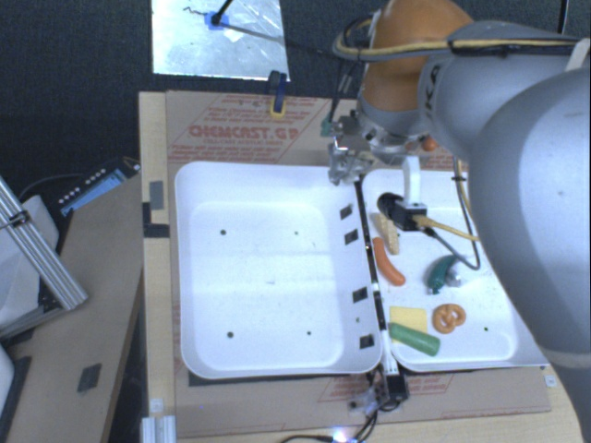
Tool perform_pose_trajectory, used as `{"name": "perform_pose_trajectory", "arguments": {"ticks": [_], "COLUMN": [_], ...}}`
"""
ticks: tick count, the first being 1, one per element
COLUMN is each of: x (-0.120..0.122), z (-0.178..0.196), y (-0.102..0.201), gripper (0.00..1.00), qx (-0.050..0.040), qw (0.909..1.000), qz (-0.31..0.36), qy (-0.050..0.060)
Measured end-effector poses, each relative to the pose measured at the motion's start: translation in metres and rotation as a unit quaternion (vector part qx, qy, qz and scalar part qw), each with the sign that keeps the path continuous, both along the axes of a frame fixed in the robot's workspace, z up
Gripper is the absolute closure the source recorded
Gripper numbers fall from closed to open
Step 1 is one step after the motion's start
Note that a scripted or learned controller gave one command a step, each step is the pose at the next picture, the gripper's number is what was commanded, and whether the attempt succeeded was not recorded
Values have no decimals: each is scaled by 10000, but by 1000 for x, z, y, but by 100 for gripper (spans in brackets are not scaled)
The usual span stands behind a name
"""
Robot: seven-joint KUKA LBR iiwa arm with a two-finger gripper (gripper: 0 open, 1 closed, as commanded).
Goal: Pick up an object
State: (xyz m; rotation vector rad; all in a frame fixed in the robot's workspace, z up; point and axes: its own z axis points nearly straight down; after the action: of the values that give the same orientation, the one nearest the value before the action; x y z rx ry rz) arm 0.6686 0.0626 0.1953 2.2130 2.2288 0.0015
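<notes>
Looking down on a right bin (480,338) holding six small things, with an orange sausage (390,267) lying near its left wall. At the sausage's upper end, and seemingly touching it, a pale tan stick (391,233). To the right of the sausage, a teal toy (441,273); below and right of the sausage, a brown pretzel (449,317). Just below the sausage, a yellow block (409,318), with a green cylinder (416,341) against the block's lower edge.

Above the sausage and a little left, hanging over the top of the seam between the two bins, the gripper (349,162), well apart from the sausage. Open or closed: cannot tell from this angle. Behind the gripper, the grey arm (517,155), reaching in from the right.

Left of the sausage, across the seam, the left bin (259,275). Under both bins, a brown cardboard sheet (240,129) with red print.
</notes>
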Motion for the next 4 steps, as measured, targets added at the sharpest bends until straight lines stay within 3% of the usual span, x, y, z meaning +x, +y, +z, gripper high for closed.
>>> {"name": "perform_pose_trajectory", "arguments": {"ticks": [1,2,3,4], "x": [-13,-13,-26,-7], "z": [94,98,12,-23], "y": [55,50,116,151], "gripper": [100,100,100,100], "qx": [23,4,4,5], "qw": [10000,10000,10000,10000], "qz": [16,7,9,-4], "qy": [-50,-17,31,-8]}}
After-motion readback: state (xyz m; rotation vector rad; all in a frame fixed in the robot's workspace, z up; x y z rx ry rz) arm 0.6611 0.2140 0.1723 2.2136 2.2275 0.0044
